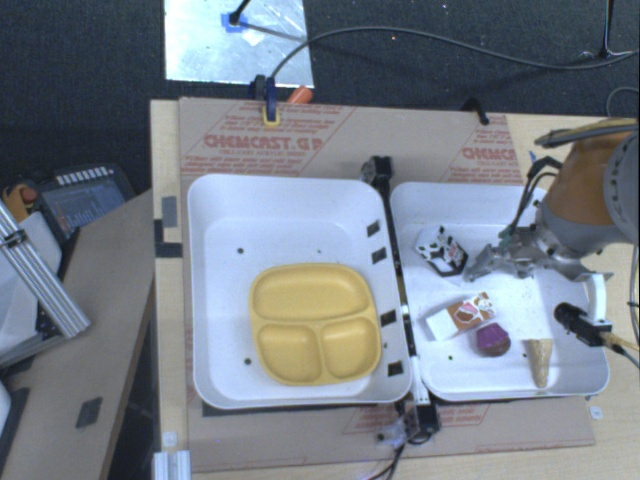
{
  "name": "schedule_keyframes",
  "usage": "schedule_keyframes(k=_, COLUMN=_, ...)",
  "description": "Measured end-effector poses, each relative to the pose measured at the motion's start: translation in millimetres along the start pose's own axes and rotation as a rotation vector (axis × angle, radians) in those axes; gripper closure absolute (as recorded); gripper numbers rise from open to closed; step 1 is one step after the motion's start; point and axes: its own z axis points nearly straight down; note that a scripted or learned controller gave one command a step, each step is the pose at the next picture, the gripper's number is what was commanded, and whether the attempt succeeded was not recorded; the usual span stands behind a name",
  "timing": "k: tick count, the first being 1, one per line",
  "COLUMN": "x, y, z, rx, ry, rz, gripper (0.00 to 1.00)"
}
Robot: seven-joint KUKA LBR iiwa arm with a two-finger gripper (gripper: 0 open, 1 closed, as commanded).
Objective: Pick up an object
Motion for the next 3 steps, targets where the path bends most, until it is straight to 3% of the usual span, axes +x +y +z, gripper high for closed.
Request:
schedule_keyframes(k=1, x=-0.4, y=1.1, z=-12.4, rx=-0.004, ry=-0.001, rz=0.001, gripper=1.0)
schedule_keyframes(k=3, x=-3.6, y=1.3, z=-135.4, rx=-0.007, ry=-0.002, rz=-0.004, gripper=1.0)
